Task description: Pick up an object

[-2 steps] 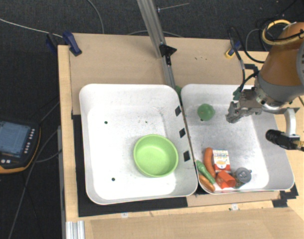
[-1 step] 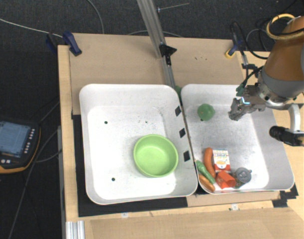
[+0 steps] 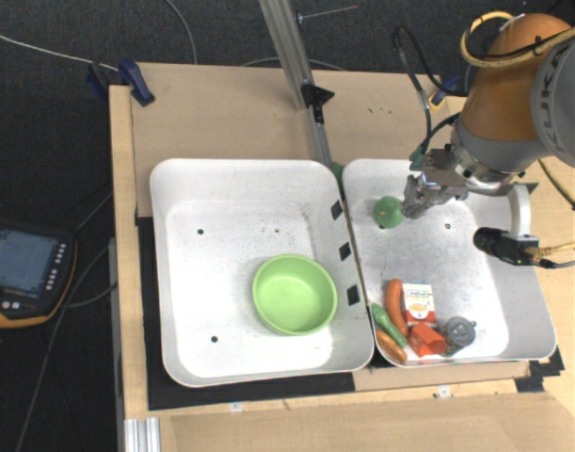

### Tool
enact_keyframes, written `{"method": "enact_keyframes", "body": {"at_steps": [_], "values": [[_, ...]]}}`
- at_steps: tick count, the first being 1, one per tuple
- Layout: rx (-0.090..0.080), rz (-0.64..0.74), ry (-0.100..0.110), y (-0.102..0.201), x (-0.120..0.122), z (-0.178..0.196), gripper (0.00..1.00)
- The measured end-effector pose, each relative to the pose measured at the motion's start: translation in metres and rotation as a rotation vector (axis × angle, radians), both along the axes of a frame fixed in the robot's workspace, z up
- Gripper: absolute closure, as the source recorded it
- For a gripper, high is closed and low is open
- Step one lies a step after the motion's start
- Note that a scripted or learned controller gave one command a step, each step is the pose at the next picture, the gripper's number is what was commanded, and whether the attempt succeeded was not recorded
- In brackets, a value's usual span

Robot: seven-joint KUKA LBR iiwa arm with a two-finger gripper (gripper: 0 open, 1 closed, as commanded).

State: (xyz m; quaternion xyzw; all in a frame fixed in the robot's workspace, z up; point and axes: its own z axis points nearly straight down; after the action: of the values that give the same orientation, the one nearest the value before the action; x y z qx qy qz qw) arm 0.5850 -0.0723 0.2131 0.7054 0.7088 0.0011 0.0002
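My gripper (image 3: 415,202) hangs over the upper part of the right bin (image 3: 499,281), pointing down. A small green ball-like object (image 3: 389,213) lies just to its left, close to or touching the fingertips; whether it sits between them is unclear. At the bin's front lie a carrot (image 3: 393,301), a white and orange box (image 3: 418,300), a red item (image 3: 425,339) and a small grey round piece (image 3: 458,330).
The left bin (image 3: 202,252) holds a light green bowl (image 3: 294,294). A metal pole (image 3: 289,50) slants down to the gap between the bins. A black part (image 3: 500,243) hangs off the arm's wrist over the right bin.
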Motion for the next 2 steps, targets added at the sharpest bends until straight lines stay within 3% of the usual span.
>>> {"method": "enact_keyframes", "body": {"at_steps": [2], "values": [[0.000, 0.000, 0.000, 0.100, 0.036, 0.015, 1.00]]}}
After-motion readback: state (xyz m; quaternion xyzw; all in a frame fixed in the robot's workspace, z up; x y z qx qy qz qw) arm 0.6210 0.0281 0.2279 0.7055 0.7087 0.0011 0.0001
